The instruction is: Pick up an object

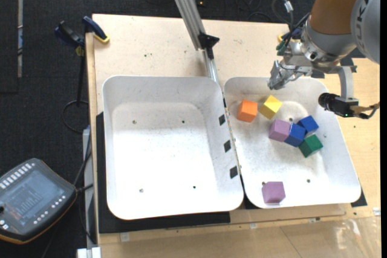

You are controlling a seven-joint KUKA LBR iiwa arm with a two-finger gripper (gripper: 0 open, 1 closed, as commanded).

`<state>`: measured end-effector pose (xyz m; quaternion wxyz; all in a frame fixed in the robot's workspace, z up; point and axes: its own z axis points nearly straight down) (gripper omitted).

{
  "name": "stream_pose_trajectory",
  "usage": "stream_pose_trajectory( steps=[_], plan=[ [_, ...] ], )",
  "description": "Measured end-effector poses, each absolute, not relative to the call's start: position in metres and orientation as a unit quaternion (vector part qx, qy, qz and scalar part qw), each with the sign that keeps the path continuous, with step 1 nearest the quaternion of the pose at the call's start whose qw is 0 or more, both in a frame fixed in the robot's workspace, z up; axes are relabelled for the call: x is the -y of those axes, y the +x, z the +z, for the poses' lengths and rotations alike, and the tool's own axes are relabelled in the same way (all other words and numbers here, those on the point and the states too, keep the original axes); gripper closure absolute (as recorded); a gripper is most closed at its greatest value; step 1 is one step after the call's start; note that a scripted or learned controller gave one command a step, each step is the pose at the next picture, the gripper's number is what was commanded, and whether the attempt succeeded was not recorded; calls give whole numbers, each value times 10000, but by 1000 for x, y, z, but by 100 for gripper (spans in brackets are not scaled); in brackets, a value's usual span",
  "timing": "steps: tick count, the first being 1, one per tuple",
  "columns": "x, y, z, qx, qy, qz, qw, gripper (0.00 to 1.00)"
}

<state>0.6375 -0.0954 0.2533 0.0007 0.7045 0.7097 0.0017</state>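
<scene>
The right bin (341, 181) holds several small cubes. An orange cube (247, 110) and a yellow cube (271, 106) lie near its far left. A purple cube (280, 130), two blue cubes (296, 133) (309, 124) and a green cube (311, 145) are bunched in the middle. Another purple cube (273, 191) sits alone near the front rim. My gripper (277, 83) hangs above the bin's far edge, just behind and above the yellow cube, pointing down. Nothing shows between its fingers.
The left bin (121, 190) lies beside the right one, its rim touching at the middle. A slanted metal bar (184, 0) runs down to the bins' shared far corner. A blue and yellow clamp (81, 33) sits at the bench's far left corner.
</scene>
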Motion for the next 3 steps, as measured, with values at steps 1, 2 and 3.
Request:
stream_pose_trajectory(
  steps=[1,2,3],
  plan=[
    [47,631,249,-7097,7045,-1,-10,100],
    [-13,642,251,-7102,7040,16,2,100],
    [-74,645,235,-7100,7042,4,-9,100]
  ],
)
